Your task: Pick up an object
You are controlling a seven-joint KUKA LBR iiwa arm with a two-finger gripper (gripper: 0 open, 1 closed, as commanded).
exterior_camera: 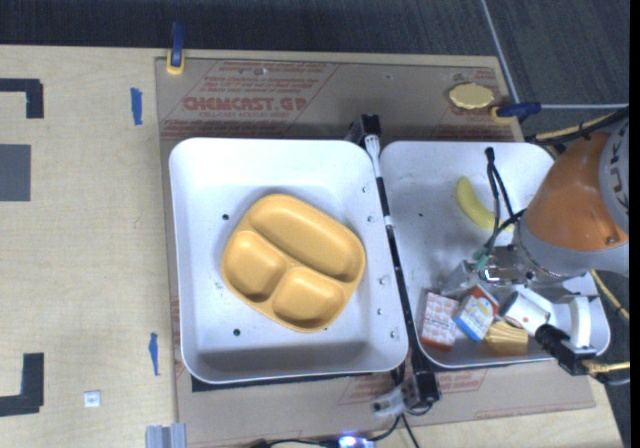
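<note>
- Left bin (190, 236): a yellow three-part tray (291, 261) lies at its middle, well apart from the arm.
- Right bin (420, 176): a banana (474, 203) lies toward the far side; small boxes (458, 319) crowd the near edge, just beside the gripper (497, 274).
- Arm (580, 201): reaches in from the right, wrist low over the boxes; cannot tell the gripper's state.

Yellow banana (474, 202) in right bin, upper part; small boxes (460, 318) clustered along near edge.
</note>
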